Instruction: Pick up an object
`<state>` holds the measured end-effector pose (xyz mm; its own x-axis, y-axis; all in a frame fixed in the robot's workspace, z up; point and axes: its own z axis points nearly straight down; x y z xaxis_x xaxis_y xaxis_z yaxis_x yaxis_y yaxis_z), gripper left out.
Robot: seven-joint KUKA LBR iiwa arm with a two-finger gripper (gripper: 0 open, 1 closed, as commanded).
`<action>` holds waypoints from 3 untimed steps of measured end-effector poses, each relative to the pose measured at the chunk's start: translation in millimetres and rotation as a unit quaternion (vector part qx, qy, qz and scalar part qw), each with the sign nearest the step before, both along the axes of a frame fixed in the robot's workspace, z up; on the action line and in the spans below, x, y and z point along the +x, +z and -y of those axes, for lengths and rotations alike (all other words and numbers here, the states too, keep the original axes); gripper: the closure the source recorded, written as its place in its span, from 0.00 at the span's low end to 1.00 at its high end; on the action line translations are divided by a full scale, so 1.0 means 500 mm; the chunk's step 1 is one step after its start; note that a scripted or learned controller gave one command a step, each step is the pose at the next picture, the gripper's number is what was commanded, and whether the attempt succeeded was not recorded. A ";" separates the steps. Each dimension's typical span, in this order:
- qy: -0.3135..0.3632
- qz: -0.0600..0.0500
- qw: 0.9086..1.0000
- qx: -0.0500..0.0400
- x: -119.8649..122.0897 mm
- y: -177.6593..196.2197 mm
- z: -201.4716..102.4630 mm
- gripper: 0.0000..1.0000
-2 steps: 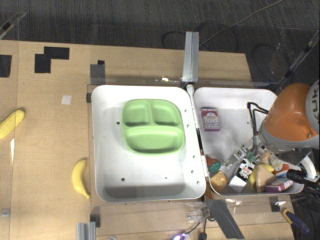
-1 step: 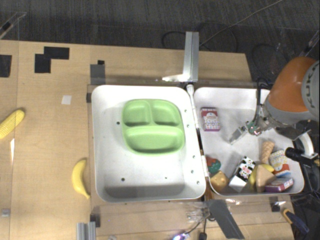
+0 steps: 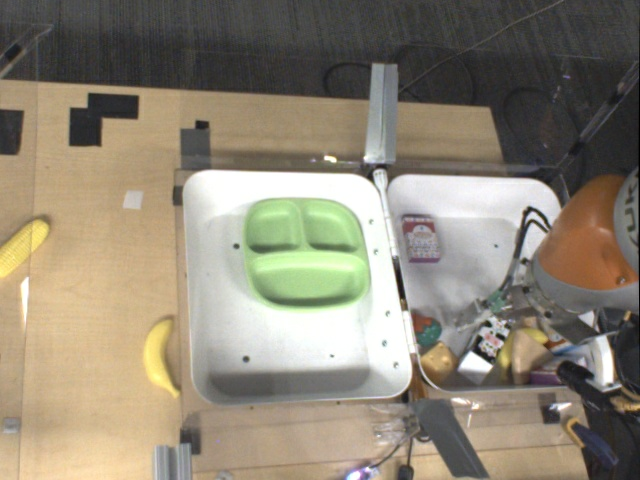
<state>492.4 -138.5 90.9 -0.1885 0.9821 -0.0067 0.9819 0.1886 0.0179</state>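
Note:
My gripper (image 3: 493, 316) reaches down into the front part of the right bin (image 3: 470, 203), below the orange band (image 3: 588, 246) of the arm. It hangs over a pile of small objects: a black-and-white item (image 3: 490, 341), a yellow piece (image 3: 525, 350), a white block (image 3: 475, 366), a tan round object (image 3: 437, 360) and a red bit (image 3: 428, 325). I cannot make out anything held. A small purple-and-red packet (image 3: 422, 239) lies apart, further back in the same bin.
The left bin (image 3: 215, 298) holds a green divided plate (image 3: 305, 251). A banana (image 3: 160, 356) and a corn cob (image 3: 22, 248) lie on the wooden bench to the left. A metal divider (image 3: 381, 118) stands behind the bins.

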 end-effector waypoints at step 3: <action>0.059 -0.006 0.998 0.000 0.044 0.205 -0.074 1.00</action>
